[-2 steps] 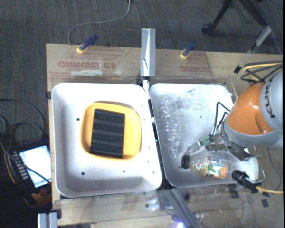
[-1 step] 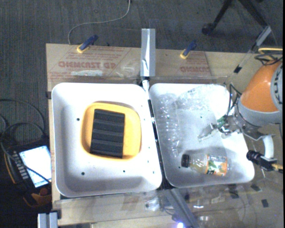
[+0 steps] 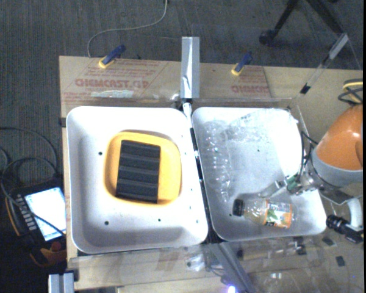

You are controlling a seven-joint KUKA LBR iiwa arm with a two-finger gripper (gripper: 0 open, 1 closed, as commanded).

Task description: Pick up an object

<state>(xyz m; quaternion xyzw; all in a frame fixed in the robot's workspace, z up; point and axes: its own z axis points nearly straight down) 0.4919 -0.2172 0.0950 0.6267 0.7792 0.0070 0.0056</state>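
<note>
A small clear bottle (image 3: 265, 212) with an orange label and a black cap lies on its side near the front of the right bin (image 3: 256, 176), cap pointing left. A crumpled transparent plastic bottle (image 3: 222, 151) lies across that bin's back left. In the left bin (image 3: 85, 163) a black ribbed block (image 3: 137, 170) rests on a yellow pad (image 3: 171, 163). My gripper (image 3: 291, 185) reaches in over the right bin's right rim, just above and right of the labelled bottle. The grey wrist with its orange band (image 3: 348, 142) stands behind it.
A metal post (image 3: 190, 66) rises at the back between the bins. Two blue-and-yellow clamps (image 3: 111, 56) (image 3: 241, 64) hold the cardboard-covered bench edge. A lit tablet (image 3: 46, 209) and cables lie on the floor at left. Chair legs (image 3: 293, 11) stand at the back right.
</note>
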